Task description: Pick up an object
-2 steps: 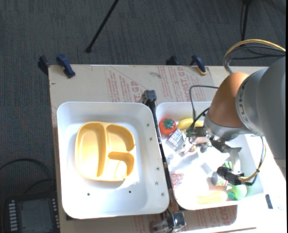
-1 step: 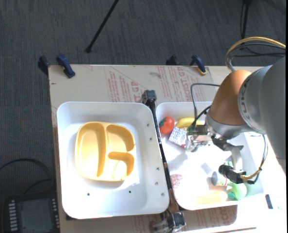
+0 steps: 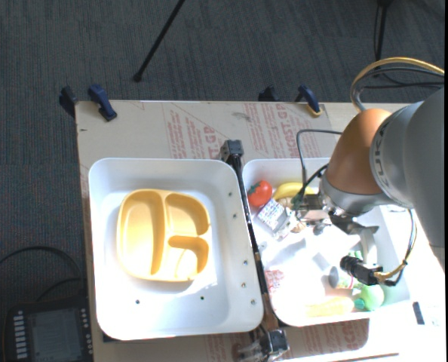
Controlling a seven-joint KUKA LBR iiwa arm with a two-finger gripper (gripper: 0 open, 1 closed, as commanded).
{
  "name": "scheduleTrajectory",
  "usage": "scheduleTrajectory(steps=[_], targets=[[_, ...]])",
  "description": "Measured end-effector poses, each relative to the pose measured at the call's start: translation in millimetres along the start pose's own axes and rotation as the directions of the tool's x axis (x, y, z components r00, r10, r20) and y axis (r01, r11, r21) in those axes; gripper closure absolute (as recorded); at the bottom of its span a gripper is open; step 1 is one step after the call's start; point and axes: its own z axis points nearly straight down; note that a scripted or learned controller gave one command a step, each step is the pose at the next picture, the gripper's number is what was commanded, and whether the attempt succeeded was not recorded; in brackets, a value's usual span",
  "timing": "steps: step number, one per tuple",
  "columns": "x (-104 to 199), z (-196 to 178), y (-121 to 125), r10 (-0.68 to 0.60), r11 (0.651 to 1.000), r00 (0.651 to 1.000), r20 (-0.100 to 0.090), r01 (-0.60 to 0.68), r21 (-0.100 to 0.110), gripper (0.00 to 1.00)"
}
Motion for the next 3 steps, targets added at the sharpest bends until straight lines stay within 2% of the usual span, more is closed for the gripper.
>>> scheduleTrajectory(steps=[1, 3], targets=[[11.1, 9.1, 33.5, 0.000, 1.000, 1.000, 0.001, 0.000, -0.003, 0.00], [9.5, 9.1, 26.3, 0.004, 1.000, 1.000, 0.001, -0.004, -0.002, 0.00]])
